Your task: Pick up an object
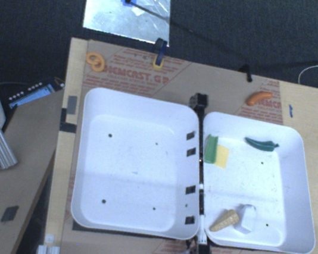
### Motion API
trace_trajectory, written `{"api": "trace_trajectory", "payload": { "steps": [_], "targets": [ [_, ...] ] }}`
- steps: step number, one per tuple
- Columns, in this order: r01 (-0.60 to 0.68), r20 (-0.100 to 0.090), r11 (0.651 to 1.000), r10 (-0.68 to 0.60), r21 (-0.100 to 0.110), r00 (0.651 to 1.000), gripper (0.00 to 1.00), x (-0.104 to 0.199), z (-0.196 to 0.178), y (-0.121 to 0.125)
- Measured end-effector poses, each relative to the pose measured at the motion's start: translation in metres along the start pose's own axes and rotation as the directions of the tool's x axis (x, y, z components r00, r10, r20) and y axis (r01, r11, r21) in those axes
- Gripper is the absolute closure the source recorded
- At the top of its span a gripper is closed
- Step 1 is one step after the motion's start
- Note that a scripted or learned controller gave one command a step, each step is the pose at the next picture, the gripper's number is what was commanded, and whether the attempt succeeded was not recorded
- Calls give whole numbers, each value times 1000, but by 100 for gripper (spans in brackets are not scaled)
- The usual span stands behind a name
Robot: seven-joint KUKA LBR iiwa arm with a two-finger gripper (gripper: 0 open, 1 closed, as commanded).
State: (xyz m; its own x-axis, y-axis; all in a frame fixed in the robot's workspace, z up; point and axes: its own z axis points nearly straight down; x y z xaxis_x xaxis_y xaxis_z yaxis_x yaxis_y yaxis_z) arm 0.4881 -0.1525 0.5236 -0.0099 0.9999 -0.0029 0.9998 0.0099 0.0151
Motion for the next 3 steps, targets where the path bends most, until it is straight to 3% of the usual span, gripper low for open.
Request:
{"api": "trace_trajectory", "payload": {
  "steps": [1,3],
  "targets": [
    [-4,-2,1000,4,10,1000,100,21,-13,-1],
    [-3,-3,1000,3,12,1000,100,70,-12,0]
  ]
}}
